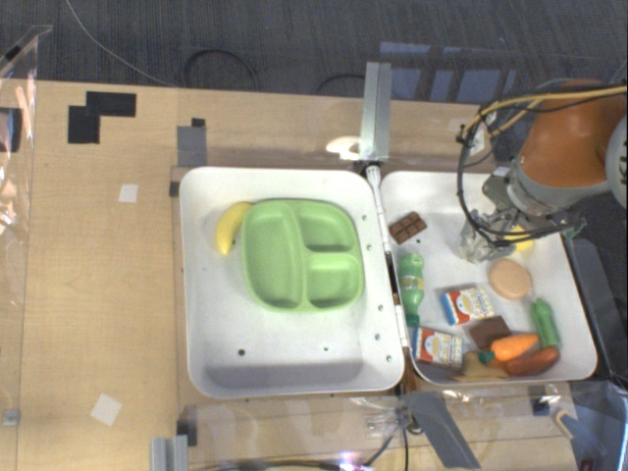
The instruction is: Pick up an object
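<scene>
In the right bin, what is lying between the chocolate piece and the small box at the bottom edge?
In the camera view, a green bottle lies between the chocolate piece and the small box, along the right bin's left wall.

place: robotics lab | evidence: bench (88, 292) with white bins (196, 263), cables (211, 62), arm (564, 145)

Arm (574, 150) comes in from the right edge, orange band uppermost, grey wrist angled down & to the left. Black and yellow cables loop round the wrist's left side. Gripper (483, 247) hangs low at the end, pointing down, tip blurred.
</scene>
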Robot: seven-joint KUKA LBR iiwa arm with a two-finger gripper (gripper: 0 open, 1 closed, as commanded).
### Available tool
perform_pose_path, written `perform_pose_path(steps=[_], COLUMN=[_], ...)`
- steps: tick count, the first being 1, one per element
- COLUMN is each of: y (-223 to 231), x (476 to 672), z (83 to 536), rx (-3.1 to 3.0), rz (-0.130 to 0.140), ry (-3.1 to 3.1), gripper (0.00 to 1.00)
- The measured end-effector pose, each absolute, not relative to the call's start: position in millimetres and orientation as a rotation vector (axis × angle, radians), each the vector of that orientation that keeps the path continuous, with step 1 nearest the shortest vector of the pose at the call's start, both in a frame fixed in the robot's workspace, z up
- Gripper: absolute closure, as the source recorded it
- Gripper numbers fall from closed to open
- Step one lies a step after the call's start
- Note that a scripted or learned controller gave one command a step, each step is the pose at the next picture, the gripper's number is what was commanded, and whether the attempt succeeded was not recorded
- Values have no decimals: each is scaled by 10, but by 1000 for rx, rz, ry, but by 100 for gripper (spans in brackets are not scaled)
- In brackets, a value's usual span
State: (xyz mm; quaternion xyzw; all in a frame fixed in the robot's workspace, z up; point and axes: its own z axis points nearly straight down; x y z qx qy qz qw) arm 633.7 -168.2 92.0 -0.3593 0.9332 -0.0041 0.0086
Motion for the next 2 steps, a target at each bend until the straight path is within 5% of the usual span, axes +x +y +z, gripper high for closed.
perform_pose_path(steps=[1,2], y=[-2073,-2013], x=[6266,6539], z=[2752,1129], rx=[-1203,-1340], rz=[-26,7], ry=[2879,2838], gripper=[100,100])
